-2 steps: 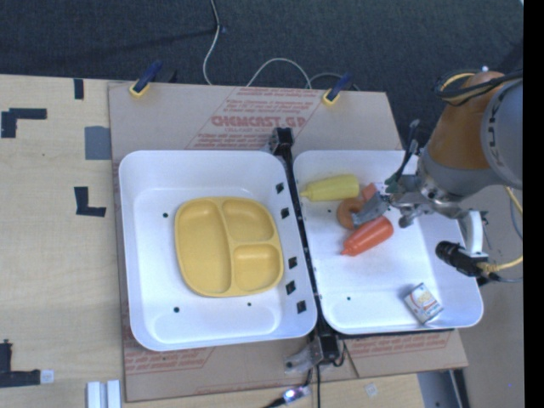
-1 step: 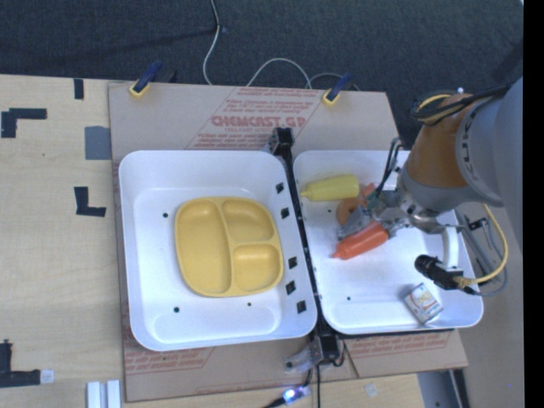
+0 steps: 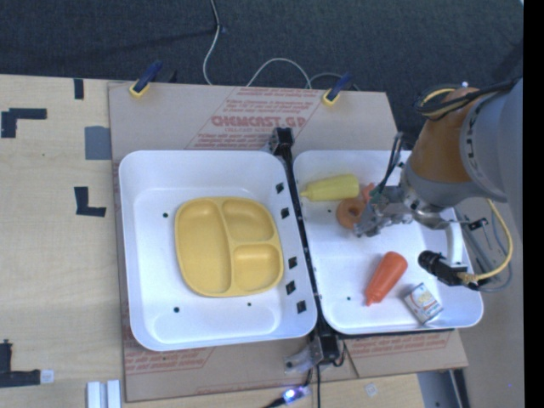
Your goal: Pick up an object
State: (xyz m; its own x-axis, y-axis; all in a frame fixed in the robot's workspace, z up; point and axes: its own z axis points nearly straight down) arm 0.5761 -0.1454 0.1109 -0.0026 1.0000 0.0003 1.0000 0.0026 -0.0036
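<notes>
White plastic sets the scene: two shallow bins side by side on a brown cardboard sheet (image 3: 246, 117), and we go big to small from here. The left bin (image 3: 140, 177) carries a yellow divided plate (image 3: 228, 246), three compartments, lying flat and well apart from the action. The right bin (image 3: 340, 313) is where it's happening. The arm (image 3: 472, 155), grey with that orange band, reaches in from the right and is low over the bin's upper middle.

Now the objects: a yellow banana-like piece (image 3: 330, 187) lies near the divider, long axis running roughly left to right. An orange carrot (image 3: 385, 277) sits lower, tilted, tip pointing down-left. A small can (image 3: 422, 303) rests just beside the bin's lower right corner. And the smallest, a brown doughnut-shaped ring (image 3: 348, 212), just below the banana's right end.

The gripper (image 3: 371, 219) is right there, touching or nearly touching the ring on its right side. So the likely target lies immediately left of the gripper, with no long axis to align to. How wide the gripper stands, I cannot tell; dark metal blurs together.
</notes>
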